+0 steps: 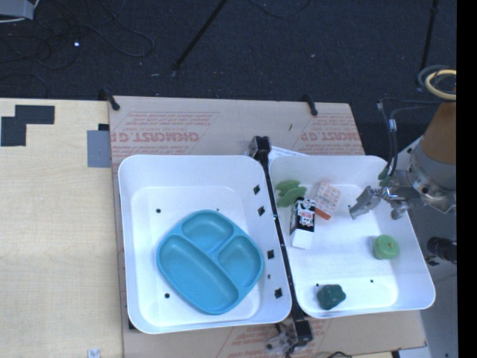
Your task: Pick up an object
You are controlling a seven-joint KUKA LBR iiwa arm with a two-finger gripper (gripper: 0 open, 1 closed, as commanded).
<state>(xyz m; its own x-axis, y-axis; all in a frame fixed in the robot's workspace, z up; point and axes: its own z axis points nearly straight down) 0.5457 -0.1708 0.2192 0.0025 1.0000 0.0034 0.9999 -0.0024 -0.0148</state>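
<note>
My gripper [380, 205] hangs over the right bin's [417, 293] upper right part, open, with nothing between its fingers. A light green round object [385, 247] lies just below it in the bin. To its left lie a white and red packet [326, 198], a small white and black box [303, 224] and a pale green leafy piece [288, 192]. A dark green lump [330, 296] rests near the bin's front wall.
The left bin [138, 177] holds a blue divided plate [210, 259]. A black divider [272, 222] runs between the two bins. Both bins sit on a cardboard sheet [186, 125]. The arm's orange band [440, 133] is at the right edge.
</note>
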